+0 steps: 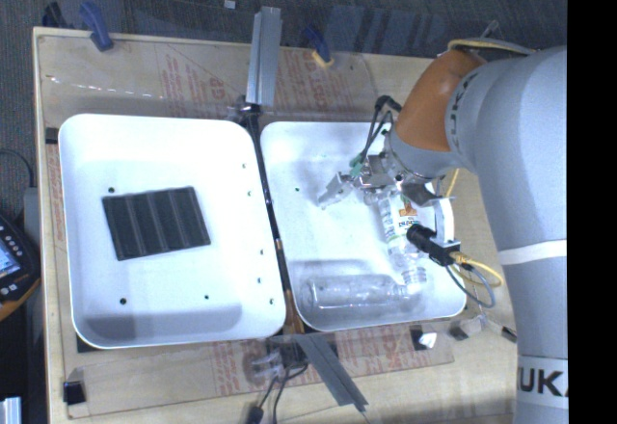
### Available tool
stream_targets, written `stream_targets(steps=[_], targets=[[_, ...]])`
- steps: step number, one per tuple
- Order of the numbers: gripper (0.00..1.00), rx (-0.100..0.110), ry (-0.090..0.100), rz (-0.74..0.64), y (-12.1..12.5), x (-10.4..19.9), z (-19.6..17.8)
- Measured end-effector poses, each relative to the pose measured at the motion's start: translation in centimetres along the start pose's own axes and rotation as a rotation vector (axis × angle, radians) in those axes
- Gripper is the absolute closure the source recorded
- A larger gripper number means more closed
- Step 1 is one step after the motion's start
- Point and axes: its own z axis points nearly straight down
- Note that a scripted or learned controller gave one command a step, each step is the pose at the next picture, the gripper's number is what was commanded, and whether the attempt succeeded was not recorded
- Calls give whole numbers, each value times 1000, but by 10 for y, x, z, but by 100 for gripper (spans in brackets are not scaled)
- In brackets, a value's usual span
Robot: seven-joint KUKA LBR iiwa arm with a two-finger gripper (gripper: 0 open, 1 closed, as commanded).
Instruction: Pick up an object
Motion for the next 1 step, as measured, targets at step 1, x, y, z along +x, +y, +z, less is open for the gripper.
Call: stream_targets(steps=[1], targets=[[0,-5,-3,4,-3,-2,-19]])
